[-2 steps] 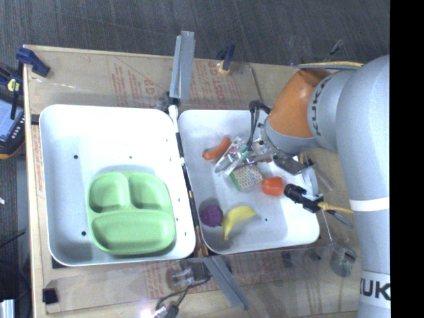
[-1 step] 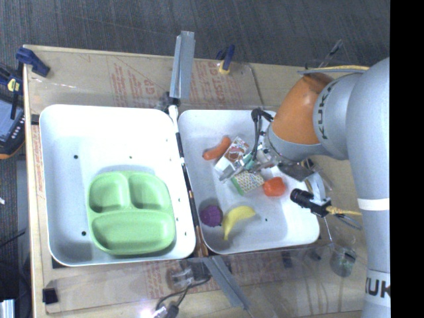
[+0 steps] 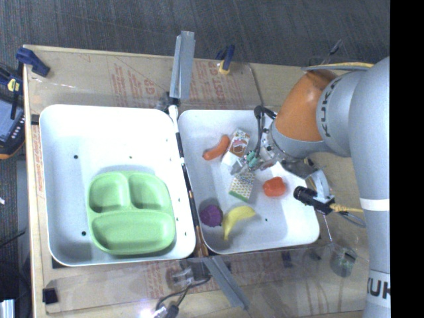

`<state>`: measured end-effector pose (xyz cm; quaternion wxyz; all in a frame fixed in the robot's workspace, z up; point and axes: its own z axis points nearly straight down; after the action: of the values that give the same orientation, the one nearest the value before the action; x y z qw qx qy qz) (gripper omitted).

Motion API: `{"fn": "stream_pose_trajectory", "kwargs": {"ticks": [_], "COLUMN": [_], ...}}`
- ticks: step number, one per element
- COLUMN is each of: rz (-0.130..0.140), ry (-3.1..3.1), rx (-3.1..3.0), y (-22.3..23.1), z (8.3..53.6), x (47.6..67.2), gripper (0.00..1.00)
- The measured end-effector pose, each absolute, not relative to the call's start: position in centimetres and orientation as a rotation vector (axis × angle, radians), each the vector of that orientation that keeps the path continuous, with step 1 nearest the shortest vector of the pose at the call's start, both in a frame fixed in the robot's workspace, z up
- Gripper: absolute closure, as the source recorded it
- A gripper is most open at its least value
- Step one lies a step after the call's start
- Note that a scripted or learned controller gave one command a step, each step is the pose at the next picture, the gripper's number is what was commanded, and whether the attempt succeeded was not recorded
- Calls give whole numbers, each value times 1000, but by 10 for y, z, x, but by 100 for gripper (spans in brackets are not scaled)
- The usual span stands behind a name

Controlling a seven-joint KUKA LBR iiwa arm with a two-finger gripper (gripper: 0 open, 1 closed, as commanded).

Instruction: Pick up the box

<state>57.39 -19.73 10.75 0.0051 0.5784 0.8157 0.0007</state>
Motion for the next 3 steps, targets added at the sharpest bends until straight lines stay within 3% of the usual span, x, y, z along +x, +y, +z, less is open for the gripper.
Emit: {"fn": "stream_pose_trajectory", "kwargs": {"ticks": [1, 2, 3], "rz": [2, 2, -2], "ry": [2554, 2506, 2510], "rx": [1811, 1878, 1870], "y": [-197, -184, -185], "z": [108, 96, 107], "x": [574, 556, 556], "gripper": [0, 0, 100]}}
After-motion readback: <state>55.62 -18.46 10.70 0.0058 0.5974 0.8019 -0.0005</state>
